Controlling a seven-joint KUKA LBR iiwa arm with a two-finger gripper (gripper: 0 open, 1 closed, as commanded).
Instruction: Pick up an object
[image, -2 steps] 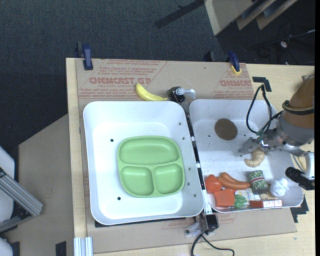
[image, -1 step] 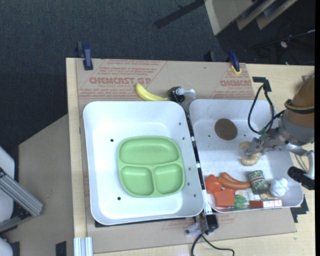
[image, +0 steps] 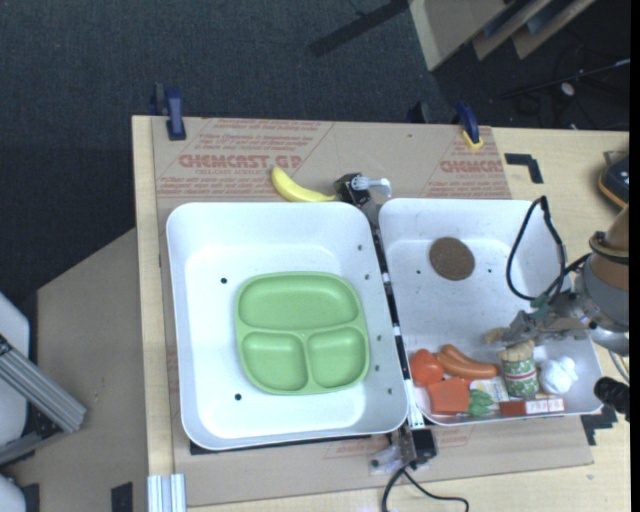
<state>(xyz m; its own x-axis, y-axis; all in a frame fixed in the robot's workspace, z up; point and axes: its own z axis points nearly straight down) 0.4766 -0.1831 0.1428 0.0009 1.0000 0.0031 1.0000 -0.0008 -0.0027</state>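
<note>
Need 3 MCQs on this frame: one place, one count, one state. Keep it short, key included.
1. Where does the yellow banana lie?
A. In the left white bin
B. On the cardboard behind the left white bin
C. In the green tray

2. How many compartments does the green plastic divided tray have?
A. Two
B. Three
C. Five

3. How does the small labelled can stand?
A. Upright in the right white bin
B. Upside down in the left bin
C. Lying on the cardboard

Key: 1 B, it lies past the rim of the left white bin. 2 B, one long section above two smaller ones. 3 A, its top faces up, among the toy food in the right white bin.
</note>
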